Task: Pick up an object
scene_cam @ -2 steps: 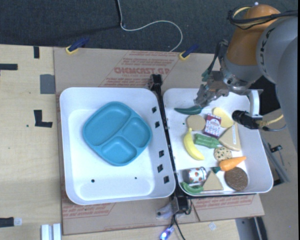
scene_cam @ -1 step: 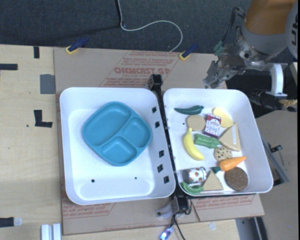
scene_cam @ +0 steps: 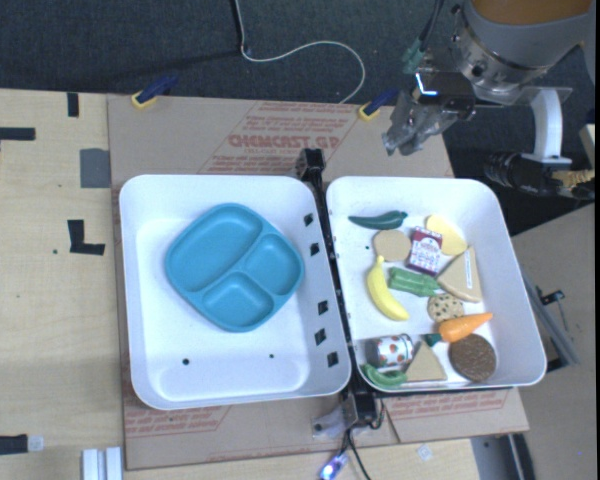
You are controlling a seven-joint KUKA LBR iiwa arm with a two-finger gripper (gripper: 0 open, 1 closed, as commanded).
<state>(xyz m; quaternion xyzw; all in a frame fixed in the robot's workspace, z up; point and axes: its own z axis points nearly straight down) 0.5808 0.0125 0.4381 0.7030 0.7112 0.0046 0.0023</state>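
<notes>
With our two-finger gripper (scene_cam: pixel 412 133) hanging empty above the far edge of the right white bin (scene_cam: pixel 504 230), its state we cannot tell, we should descend squarely over the isolated yellow plastic banana (scene_cam: pixel 385 291) lying mid-bin

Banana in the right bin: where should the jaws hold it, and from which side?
Probably grip the banana at its thick middle, coming straight down from above. It lies flat; the jaws should close across its narrow width, one on its bare left, though a green piece crowds its right.
</notes>
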